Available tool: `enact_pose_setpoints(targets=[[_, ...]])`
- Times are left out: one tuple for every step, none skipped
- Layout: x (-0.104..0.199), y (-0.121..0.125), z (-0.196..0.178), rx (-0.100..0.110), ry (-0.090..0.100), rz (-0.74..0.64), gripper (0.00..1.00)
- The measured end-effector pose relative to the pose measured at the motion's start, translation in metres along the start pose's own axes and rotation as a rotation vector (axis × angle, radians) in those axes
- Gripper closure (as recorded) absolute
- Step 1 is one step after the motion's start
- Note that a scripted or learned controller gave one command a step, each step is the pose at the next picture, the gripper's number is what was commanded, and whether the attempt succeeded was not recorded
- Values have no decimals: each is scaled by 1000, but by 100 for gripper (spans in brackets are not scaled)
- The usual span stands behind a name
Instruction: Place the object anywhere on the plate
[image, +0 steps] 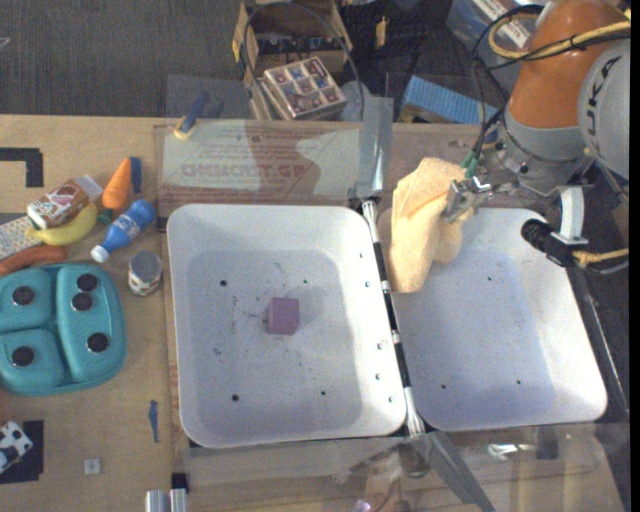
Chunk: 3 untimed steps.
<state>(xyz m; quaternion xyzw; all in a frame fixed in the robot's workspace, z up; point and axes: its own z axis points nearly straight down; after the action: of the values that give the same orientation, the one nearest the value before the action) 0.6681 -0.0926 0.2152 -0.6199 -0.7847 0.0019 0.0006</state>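
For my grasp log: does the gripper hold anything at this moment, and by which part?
Yes. The gripper is shut on the yellow cloth, pinching its upper right corner; the rest hangs down over the left edge of the right bin.

Pale yellow cloth (420, 225), purple block (282, 316), white bins (190, 300), teal plate (60, 325).

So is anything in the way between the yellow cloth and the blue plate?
Yes. The whole left bin lies between the yellow cloth and the blue plate. A small purple block sits in that bin, and a little can stands beside the plate.
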Motion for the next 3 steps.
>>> enact_pose_setpoints(targets=[[85,18,-8,1,2,-13,100],[130,-33,33,1,2,113,100],[124,-49,33,0,4,204,100]])
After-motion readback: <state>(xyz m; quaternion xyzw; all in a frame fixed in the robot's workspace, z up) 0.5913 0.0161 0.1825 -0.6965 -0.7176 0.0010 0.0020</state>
